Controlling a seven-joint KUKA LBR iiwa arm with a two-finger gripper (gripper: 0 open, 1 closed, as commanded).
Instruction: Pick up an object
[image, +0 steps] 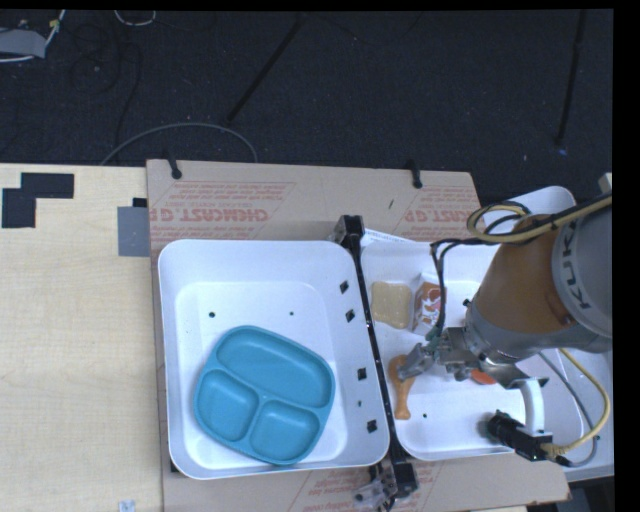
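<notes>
Where the arm overhangs the right bin, an orange utensil seemingly lies lengthwise top-to-bottom, partly hidden; pincer state indeterminable.

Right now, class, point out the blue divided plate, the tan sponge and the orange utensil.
blue divided plate (262, 394), camera view, ridge between compartments.
tan sponge (391, 304), camera view, middle of its top face.
orange utensil (401, 398), camera view, lower handle.
</notes>
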